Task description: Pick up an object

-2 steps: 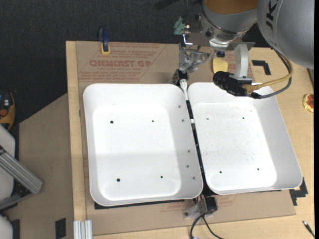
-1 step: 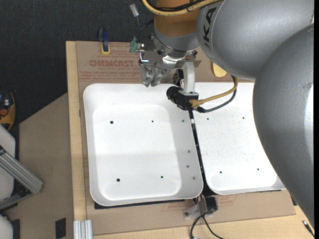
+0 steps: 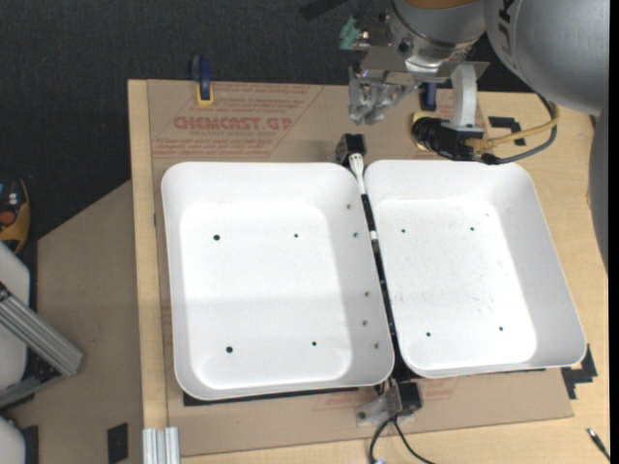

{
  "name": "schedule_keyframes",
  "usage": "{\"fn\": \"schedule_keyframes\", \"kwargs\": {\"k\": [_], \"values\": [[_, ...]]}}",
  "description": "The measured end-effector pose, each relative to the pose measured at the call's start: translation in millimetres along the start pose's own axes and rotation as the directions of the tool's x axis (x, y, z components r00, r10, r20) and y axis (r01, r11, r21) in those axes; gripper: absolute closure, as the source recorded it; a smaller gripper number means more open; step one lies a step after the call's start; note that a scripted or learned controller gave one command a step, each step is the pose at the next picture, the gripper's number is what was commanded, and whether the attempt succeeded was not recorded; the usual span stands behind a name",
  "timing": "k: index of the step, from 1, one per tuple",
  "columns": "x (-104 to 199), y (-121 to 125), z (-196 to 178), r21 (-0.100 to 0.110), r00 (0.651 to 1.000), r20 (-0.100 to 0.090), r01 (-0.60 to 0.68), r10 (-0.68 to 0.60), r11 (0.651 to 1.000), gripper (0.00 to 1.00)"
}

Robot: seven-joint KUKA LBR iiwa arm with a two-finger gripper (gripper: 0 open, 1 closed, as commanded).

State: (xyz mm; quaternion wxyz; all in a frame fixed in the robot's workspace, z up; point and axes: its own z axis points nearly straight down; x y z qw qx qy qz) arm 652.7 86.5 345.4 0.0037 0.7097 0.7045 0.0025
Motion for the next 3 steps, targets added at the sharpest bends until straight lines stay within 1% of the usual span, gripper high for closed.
{"fn": "schedule_keyframes", "kwargs": {"k": [1, 2, 3], "values": [[62, 4, 95, 0.019, 1.000, -0.002, 0.012, -0.012, 1.000, 1.00], [33, 2, 26, 0.002, 1.000, -0.002, 0.005, -0.005, 1.000, 1.00], [88, 11, 110, 0.017, 1.000, -0.002, 0.012, -0.012, 1.000, 1.00]]}}
